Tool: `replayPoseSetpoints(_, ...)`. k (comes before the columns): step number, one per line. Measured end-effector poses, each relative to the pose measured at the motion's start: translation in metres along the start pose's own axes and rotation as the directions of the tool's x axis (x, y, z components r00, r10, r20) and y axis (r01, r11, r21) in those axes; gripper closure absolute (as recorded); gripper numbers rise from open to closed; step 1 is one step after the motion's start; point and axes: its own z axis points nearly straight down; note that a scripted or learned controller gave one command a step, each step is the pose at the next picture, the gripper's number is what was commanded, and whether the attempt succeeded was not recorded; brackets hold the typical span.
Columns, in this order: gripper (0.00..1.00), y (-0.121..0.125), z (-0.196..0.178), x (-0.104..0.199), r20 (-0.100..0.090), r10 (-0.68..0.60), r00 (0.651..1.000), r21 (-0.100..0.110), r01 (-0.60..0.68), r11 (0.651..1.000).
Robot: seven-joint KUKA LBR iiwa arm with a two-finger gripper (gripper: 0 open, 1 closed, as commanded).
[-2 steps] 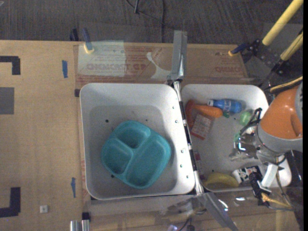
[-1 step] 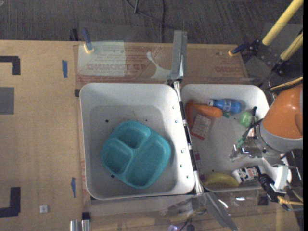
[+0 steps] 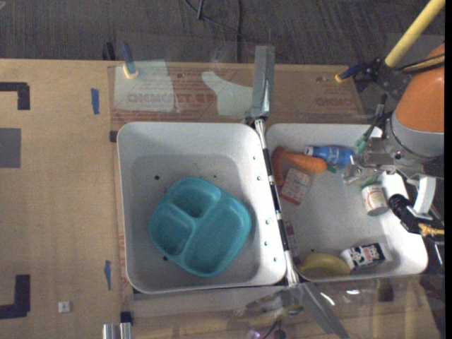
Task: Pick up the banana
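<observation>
- banana lies at the near edge of the right bin, tucked in the corner by the divider, touching nothing but close to the carton
- jaws sit at the bin's far right, near the blue bottle; whether they are released or clenched, i cannot tell
- risk: the bin wall blocks one finger, so the curved fruit slips out
- risk: a wide approach nudges the carton

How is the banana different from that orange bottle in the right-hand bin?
The banana is pale yellow and plain; the orange bottle is bright orange with a white label. The banana lies at the near edge of the right bin, the bottle at its far left corner. The bottle looks bigger. Both lie flat, untouched.
</observation>
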Motion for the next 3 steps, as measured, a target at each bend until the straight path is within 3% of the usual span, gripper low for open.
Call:
replayPoseSetpoints(1, 1.00, -0.071, 0.031, -0.050, -0.001, -0.128, 0.992, 0.001, 0.128, 0.992)
replayPoseSetpoints(3, 1.00, -0.069, 0.009, -0.069, 0.001, -0.171, 0.985, -0.001, 0.171, 0.985)
